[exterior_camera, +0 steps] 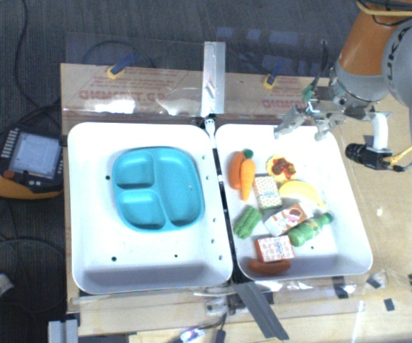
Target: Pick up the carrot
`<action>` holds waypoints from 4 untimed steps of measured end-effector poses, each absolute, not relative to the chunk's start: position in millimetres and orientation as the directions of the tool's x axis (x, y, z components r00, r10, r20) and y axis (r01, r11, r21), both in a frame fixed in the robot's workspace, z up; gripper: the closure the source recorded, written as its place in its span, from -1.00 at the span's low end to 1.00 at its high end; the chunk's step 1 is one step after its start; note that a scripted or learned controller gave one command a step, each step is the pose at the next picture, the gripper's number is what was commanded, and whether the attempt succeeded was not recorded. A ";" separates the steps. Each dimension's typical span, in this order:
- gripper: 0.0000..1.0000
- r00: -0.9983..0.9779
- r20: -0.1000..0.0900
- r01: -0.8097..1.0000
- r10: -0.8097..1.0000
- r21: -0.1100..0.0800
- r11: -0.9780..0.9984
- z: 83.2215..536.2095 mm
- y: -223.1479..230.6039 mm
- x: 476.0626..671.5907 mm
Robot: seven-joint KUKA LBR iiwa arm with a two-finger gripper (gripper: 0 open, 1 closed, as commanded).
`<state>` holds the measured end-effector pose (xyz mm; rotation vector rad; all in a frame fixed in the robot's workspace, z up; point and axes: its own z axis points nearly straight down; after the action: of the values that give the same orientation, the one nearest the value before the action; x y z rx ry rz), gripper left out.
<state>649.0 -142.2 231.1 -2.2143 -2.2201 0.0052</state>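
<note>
From my remote seat: nearest me in the right bin (355, 241) there's a red box (275, 249) and a green bottle (309, 230). Further back, the carrot (247, 177) lies along the bin's left side, next to a yellow banana (300, 190). Beyond that, the jaws (309, 121) hang open and empty over the far rim. Left bin (84, 263) has a blue tray (157, 189).

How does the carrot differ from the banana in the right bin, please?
The carrot is orange with a green top; the banana is plain yellow. The carrot lies at the bin's left wall, pointing up and down the view; the banana lies further right, slanting across it. The carrot is straight and tapered, the banana curved. Both are toy foods lying in the right bin, apart from the gripper.
</note>
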 end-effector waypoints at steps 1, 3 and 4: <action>-1.00 -0.218 0.001 0.976 0.976 -0.007 0.218 143.8 -93.0 664.4; 1.00 -0.371 0.000 0.929 0.929 0.010 0.371 96.5 -101.1 632.7; 1.00 -0.537 0.001 0.843 0.843 -0.004 0.537 143.2 -134.7 624.2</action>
<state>624.2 -134.7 143.2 -1.5098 -2.7523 0.0045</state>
